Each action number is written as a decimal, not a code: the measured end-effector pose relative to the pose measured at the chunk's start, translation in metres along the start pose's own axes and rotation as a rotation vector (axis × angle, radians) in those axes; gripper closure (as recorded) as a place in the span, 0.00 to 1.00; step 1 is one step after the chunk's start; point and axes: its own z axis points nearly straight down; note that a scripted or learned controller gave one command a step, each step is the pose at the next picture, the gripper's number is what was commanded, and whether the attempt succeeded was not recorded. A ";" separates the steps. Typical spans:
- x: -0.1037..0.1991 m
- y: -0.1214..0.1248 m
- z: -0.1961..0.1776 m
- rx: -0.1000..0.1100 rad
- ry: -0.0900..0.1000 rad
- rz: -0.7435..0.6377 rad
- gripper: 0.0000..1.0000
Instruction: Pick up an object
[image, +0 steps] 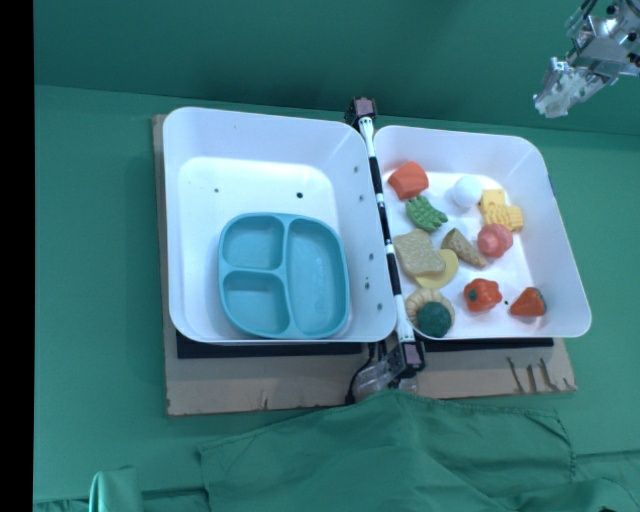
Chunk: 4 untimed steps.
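The right bin (560, 250) holds several toy foods: an orange-red piece (408, 180) at its far left, a green piece (426, 212), a white ball (467, 191), a yellow corn piece (499, 210), a pink round piece (494, 240), a tan bread slice (417, 253), a red pepper (482, 294), a red strawberry-like piece (528, 302) and a dark green ball (434, 318). My gripper (560, 92) hangs high at the top right, above and beyond the bin's far right corner, with nothing between its fingers.
The left bin (190, 180) holds a light blue divided plate (284, 275). A black and white divider (380, 210) runs between the bins. Both bins rest on a brown board (250, 395). Green cloth (400, 455) is bunched along the front.
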 end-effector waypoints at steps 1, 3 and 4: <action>0.000 -0.064 0.025 0.015 0.008 0.000 1.00; -0.002 -0.061 -0.004 -0.004 0.000 0.005 1.00; 0.000 -0.077 -0.008 0.009 0.007 -0.002 1.00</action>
